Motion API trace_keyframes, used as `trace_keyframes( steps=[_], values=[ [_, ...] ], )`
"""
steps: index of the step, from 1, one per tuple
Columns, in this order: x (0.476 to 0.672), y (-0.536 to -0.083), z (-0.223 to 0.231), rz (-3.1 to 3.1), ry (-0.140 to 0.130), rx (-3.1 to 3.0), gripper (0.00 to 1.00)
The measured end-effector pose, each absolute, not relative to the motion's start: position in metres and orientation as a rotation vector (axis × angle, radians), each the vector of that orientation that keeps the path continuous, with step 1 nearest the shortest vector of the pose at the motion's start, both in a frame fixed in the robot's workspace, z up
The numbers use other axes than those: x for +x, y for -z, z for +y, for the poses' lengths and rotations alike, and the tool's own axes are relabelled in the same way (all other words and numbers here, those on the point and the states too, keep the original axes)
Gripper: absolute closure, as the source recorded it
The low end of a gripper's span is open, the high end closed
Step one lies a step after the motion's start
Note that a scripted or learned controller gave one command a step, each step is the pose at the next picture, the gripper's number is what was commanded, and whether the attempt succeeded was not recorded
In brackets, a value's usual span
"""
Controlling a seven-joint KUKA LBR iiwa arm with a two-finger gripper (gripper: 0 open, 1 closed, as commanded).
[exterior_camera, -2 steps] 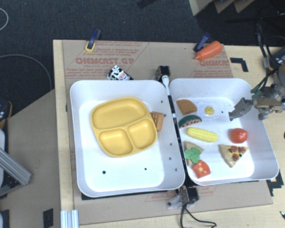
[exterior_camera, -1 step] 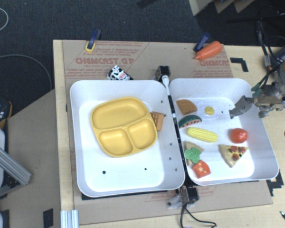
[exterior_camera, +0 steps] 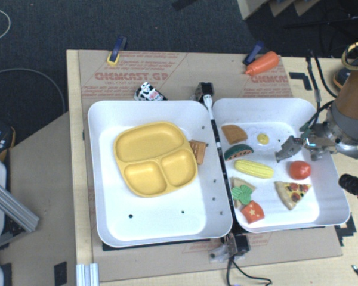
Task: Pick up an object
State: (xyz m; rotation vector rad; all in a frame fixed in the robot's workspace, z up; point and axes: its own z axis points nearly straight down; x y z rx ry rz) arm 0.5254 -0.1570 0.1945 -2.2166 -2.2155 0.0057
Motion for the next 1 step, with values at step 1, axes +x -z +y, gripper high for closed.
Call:
trace_keyframes(
  steps=[1],
  values=[
    [0.5243, -0.1313, -0.1518, -2.216, -0.005, -2.216, 0.0]
  ],
)
